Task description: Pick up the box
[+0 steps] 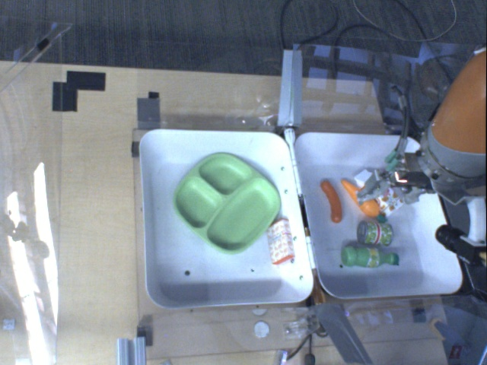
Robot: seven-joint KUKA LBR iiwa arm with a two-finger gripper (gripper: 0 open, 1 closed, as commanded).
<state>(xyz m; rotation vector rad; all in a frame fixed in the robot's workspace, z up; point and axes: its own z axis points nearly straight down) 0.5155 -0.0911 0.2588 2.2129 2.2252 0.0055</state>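
Note:
The box [281, 241] is small, white with red print, and lies in the left bin [163, 280] against the lower right edge of a green divided plate [227, 201]. My gripper [389, 191] is low over the right bin [426, 280], well to the right of the box. It hangs above a cluster of small orange pieces [368, 208]. The arm's orange band [464, 105] fills the upper right.
In the right bin lie a red sausage [332, 201], an orange carrot-like piece [350, 188], a green-labelled can [374, 233] and a green bottle [368, 258] on its side. A raised divider [302, 211] runs between the two bins.

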